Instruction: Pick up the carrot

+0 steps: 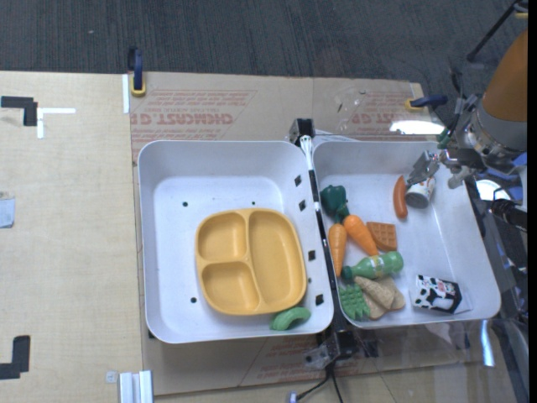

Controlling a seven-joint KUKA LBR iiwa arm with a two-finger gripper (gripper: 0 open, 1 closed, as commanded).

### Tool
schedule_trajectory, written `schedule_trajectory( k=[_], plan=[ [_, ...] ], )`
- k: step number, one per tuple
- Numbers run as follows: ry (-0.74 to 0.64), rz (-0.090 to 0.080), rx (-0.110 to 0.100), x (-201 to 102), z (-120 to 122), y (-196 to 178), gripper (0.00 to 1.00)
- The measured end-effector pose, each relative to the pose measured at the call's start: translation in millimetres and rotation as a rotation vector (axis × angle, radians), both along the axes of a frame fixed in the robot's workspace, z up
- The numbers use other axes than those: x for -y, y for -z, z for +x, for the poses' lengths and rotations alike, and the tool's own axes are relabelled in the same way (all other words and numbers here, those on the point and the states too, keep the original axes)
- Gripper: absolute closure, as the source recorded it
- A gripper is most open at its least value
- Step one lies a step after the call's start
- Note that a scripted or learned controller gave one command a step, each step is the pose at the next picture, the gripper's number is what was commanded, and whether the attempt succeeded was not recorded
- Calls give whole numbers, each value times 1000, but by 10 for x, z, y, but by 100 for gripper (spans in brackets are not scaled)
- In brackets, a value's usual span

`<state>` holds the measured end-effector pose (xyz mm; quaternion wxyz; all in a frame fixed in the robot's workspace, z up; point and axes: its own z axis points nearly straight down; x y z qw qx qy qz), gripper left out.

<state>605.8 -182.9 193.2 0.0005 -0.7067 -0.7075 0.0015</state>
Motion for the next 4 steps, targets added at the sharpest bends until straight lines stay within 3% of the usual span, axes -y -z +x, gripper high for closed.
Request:
schedule_trajectory(
  k=[1,2,3,4],
  plan=[
    [-71,0,3,-833,-399,819,0],
    [135,-1,2,-281,305,1012,0],
    [449,-10,-37,-505,445,1062,0],
    [713,-7,-59,-585,423,1076,0]
  ],
)
